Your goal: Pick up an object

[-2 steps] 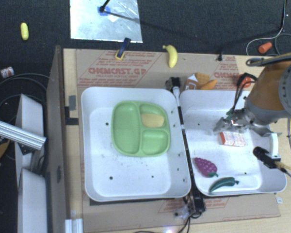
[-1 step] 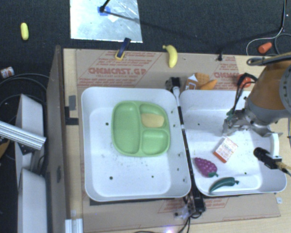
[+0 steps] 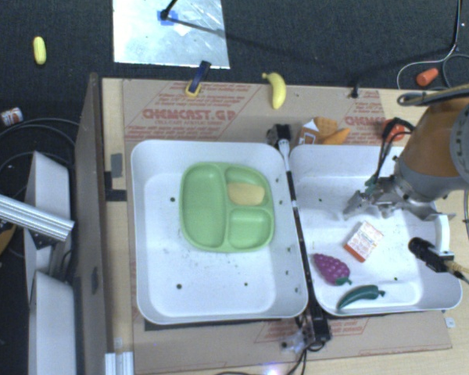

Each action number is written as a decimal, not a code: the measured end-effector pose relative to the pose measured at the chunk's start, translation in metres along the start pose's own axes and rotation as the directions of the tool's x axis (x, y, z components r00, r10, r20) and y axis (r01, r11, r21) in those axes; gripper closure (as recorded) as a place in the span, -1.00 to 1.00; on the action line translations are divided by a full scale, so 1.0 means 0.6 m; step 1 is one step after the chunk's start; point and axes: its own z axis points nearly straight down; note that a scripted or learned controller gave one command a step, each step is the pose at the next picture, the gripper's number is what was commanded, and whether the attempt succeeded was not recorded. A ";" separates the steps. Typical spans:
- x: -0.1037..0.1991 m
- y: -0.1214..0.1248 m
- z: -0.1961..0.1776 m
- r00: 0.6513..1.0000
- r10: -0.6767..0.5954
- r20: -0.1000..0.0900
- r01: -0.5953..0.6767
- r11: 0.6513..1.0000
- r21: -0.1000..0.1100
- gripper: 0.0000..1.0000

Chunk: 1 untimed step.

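Three loose items lie in the right bin (image 3: 430, 291), and we take the small orange-and-white packet (image 3: 364, 241) as the likeliest target, since it sits closest to the pincer (image 3: 359, 202). We place the pincer over the upper middle of that bin, with the grey and orange arm (image 3: 438, 151) reaching in from the right. The packet lies just below the pincer and slightly to its right in the view, near but apart from it, with bare white floor between them. Its long axis runs on a slant, upper right to lower left. We cannot tell from this view whether the pincer is open or closed; nothing is seen gripped in it. The purple grape bunch (image 3: 332, 268) lies further down and to the left, near the wall between the bins, and the green pepper (image 3: 361, 294) lies at the bin's lower edge, its length running nearly left to right. The left bin (image 3: 160, 287) holds a green divided plate (image 3: 219, 225) with a yellow piece (image 3: 246, 193) in its upper right compartment, well apart from the pincer. We judge that the coming move calls for a short shift toward the packet, then a descent.
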 end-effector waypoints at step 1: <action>-0.045 0.120 -0.121 1.000 -0.002 0.004 0.002 1.000 -0.007 -1.00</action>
